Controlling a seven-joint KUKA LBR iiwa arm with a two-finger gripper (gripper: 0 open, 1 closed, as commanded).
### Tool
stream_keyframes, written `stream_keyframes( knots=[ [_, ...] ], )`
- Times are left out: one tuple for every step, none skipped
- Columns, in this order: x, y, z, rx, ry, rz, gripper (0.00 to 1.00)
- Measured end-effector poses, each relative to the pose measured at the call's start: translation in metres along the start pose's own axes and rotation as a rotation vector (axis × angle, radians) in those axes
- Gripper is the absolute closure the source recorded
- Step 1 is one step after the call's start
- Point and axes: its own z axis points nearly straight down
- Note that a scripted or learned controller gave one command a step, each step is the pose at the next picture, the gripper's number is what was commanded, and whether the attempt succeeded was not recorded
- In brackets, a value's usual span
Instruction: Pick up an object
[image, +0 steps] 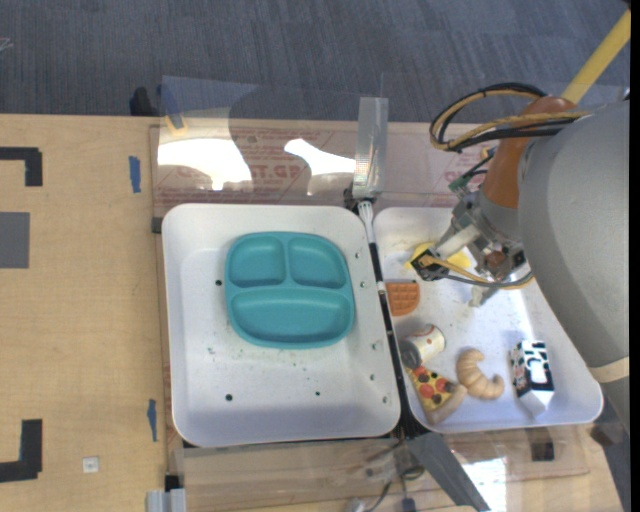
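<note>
Gripper (487, 262) is down in the back part of the right bin (505, 325), hanging off the grey arm with the orange band that comes in from the right. From this angle the wrist covers its tip, so honestly I can't tell whether it's open or closed, and I see nothing gripped in it. All the loose stuff to grab sits in that same right bin. An orange waffle-looking piece (403, 296) lies by the bin's left wall, just to the front-left of the gripper but apart from it. Toward the front from that is what looks like a small white cup (425, 342) tipped on its side, though it's small and a bit blurry. A toy pizza slice (435, 390) sits at the front-left corner, close to the cup. A croissant (480, 372) lies just to the right of the pizza slice, near the middle of the front edge. A black-and-white carton (532, 368) lies near the front-right corner, well apart from the gripper. Over in the left bin (200, 370) there's a teal divided plate (290, 288) lying flat around the middle, three compartments facing up. Both bins sit side by side on the wooden bench (70, 300).
</note>
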Motion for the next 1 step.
stream_keyframes(
  knots=[
    [-0.0006,0.0,0.0006,0.0,-0.001,0.001,0.0]
  ],
)
